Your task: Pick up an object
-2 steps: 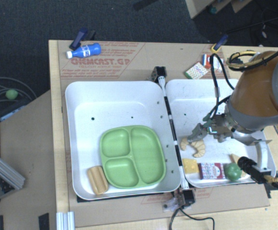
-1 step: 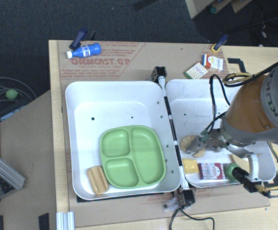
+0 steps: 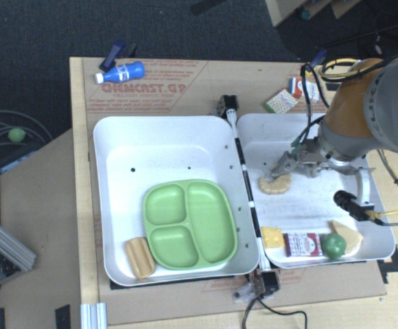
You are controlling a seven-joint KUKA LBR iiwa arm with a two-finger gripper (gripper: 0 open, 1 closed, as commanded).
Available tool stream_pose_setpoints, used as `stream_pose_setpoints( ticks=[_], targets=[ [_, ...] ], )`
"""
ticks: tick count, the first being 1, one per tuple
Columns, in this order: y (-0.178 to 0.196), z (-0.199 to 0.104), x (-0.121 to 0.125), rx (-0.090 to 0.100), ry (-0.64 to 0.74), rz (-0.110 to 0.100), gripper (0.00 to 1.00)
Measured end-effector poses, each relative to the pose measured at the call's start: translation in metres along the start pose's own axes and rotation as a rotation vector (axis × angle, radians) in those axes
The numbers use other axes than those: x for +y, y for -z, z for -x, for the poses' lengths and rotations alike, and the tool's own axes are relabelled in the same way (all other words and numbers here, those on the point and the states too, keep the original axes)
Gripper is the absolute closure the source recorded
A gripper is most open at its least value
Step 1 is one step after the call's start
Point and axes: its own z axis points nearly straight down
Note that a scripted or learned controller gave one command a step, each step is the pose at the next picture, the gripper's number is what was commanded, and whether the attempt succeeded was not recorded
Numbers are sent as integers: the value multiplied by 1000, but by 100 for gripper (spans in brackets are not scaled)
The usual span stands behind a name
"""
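Grey arm [image 3: 364, 108] bent down into right bin [image 3: 302, 125] | fingers [image 3: 279, 172] over tan cookie [image 3: 274, 184] | spread: cannot tell

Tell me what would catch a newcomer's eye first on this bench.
The green divided plate in the left bin stands out most, with a tan bread-like piece beside it. In the right bin, the gripper hangs just over a flat beige cookie-like item. Along that bin's near edge lie a yellow block, a red packet and a green ball.
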Motion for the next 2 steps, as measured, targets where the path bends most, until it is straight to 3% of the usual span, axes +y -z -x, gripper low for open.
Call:
stream_pose_setpoints(
  ticks=[1, 2],
  targets=[
    [10, 0, 0, -1, 1, 1, 100],
    [100, -50, -65, 1, 0, -1, 100]
  ],
)
